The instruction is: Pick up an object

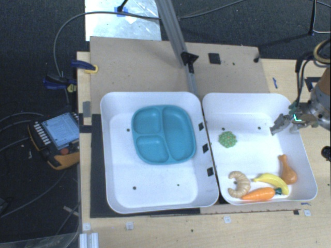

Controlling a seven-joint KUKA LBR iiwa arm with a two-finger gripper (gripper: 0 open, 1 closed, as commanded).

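Two white bins on the desk. Left bin (119, 190) carries a blue divided plate (164, 134). Right bin (248, 105) holds the loose items: a green bumpy ball (227, 139) near its left wall, and, crowded in the near right corner, a croissant (238, 183), a carrot (258, 194), a banana (273, 180) and a drumstick (287, 170).

Claw (283, 123) sits over the far right part of the right bin, pointing left, well apart from every item. Nothing is between its tips; whether it is spread or closed I cannot tell (too small and dark).

Handling, judged: these look like light, stiff toy foods with smooth, possibly slippery skins. The ball stands alone, so it is the easiest candidate; take it across its middle. The drumstick is best pinched at its narrow shaft. Carrot, banana and croissant touch or overlap, so a clean hold there looks harder.

Hard to make out: the banana's near edge behind the carrot, and the arm, cut off at the right.
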